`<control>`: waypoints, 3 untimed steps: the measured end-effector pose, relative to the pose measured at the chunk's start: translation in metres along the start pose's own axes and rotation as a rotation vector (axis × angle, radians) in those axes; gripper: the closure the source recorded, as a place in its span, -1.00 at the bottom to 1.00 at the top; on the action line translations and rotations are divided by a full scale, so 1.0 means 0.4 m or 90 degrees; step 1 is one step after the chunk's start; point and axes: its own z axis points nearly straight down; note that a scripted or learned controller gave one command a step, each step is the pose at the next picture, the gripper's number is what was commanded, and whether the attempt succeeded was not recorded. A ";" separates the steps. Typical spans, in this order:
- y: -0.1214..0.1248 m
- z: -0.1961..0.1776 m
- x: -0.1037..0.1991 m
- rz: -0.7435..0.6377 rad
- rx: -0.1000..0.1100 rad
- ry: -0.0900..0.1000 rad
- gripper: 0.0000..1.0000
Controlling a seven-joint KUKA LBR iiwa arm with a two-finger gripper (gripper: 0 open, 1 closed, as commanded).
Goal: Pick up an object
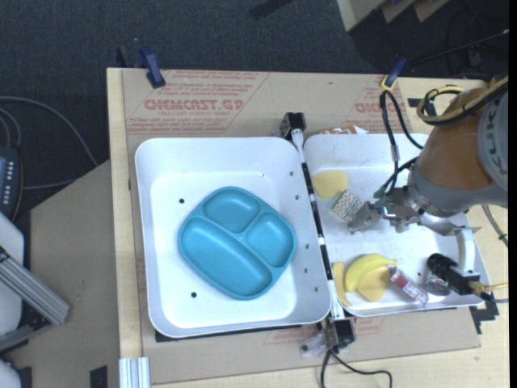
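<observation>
The left white bin [184, 299] holds a blue divided plate [236, 241]. The right bin [367, 155] has a yellow banana-shaped thing [367, 276] near-left, a pale yellow lump [329, 183] far-left, a speckled packet [346, 205] just beside the gripper [365, 217], and a red-and-white tube [408, 288]. I cannot tell whether the gripper is released or clenched.

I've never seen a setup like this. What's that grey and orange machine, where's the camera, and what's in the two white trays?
It is a robot arm, grey with an orange band, reaching in from the right. One camera fixed above the bench looks down at a slant. The left white bin holds a blue divided plastic plate. The right white bin holds a pale yellow rounded lump, a small speckled packet, a bright yellow banana-shaped toy and a small red-and-white tube. The claw at its tip hangs low beside the speckled packet; whether it holds anything, I cannot tell.
</observation>
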 end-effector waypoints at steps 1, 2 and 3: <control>-0.115 0.120 -0.090 0.002 0.002 0.000 -1.00; -0.113 0.095 -0.089 0.002 0.001 0.000 1.00; -0.113 0.095 -0.089 0.002 0.001 0.000 -1.00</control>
